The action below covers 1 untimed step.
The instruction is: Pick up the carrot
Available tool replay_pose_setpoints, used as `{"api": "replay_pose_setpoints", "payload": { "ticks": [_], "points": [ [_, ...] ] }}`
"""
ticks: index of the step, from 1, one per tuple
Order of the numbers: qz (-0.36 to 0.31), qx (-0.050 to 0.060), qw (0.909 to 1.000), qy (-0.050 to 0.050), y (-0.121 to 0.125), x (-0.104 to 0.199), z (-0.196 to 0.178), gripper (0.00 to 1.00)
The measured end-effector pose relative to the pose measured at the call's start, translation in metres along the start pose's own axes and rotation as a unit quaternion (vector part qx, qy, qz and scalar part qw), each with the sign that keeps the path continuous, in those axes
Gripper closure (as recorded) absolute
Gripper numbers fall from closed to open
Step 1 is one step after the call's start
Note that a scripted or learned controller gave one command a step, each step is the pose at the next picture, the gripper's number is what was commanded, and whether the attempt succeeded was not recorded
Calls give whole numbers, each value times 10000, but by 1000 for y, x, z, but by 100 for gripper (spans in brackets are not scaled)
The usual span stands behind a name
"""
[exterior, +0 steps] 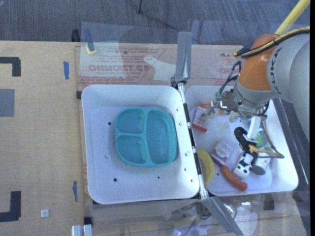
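Observation:
The carrot (234,178) is a short orange-red stick lying at a slant near the front edge of the right bin (285,181). It sits between a yellow banana (207,165) and a black-and-white cow toy (242,165). My gripper (221,105) hangs over the back half of the same bin, well behind the carrot and apart from it. Nothing shows in its grasp. The grey arm with its orange band (256,70) reaches in from the right.
A small pink-and-white packet (200,117) lies just left of the gripper, and another packet (223,150) sits mid-bin. A grey spoon (259,170) and a green-yellow item (259,142) lie to the right. The left bin (93,132) holds a teal divided plate (146,136).

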State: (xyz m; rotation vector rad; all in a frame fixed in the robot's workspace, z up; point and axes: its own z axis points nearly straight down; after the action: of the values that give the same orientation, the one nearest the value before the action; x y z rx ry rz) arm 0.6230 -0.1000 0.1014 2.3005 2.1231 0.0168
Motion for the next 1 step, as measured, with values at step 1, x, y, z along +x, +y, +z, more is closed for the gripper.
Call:
{"api": "replay_pose_setpoints", "payload": {
  "ticks": [1],
  "points": [
    [-157, 138, 9998, 61, 48, -39, 8, 0]
  ]
}}
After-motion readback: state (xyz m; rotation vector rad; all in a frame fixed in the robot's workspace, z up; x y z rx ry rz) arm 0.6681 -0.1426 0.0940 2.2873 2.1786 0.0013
